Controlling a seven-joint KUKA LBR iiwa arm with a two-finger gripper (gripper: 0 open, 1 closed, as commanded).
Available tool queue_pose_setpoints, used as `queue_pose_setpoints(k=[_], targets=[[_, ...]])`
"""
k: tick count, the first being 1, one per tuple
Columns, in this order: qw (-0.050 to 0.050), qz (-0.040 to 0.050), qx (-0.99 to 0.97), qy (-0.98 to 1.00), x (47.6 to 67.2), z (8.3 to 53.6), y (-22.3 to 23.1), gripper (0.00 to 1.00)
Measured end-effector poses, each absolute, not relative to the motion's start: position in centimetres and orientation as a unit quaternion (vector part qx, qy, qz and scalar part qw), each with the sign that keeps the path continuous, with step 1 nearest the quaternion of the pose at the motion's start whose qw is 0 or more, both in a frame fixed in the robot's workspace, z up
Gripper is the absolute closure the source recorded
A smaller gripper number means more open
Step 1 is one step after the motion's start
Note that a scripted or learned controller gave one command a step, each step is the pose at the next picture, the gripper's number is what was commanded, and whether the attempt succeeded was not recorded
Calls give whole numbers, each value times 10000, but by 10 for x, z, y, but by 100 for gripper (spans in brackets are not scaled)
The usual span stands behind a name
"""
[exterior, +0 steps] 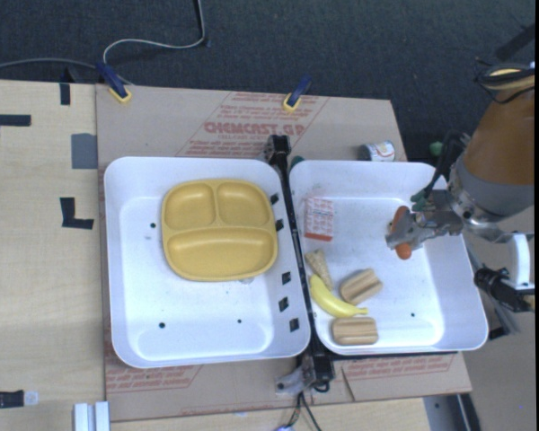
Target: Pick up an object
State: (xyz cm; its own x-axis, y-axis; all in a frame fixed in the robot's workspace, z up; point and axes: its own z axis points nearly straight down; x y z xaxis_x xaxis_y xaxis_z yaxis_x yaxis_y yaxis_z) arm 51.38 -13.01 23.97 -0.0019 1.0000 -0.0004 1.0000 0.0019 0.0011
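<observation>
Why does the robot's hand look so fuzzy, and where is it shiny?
In the camera view, the gripper is smeared and soft, so its edges blur together; the yellow tray and banana look sharper; pale glare sits on the right bin floor; shadows are faint.

The arm (499, 164) is a thick rounded column, its upper section a broad orange band with a pale cream ring at the top edge. Below the orange comes a smooth grey wrist collar. From it extends a darker grey metal gripper (402, 233) assembly, blocky and angular, with small green fittings near its upper side.
</observation>
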Motion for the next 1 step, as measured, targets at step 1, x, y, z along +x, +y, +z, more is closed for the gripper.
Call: queue_pose_setpoints(k=[1], targets=[[-2, 1, 7062, 7080, 524, 268, -81, 100]])
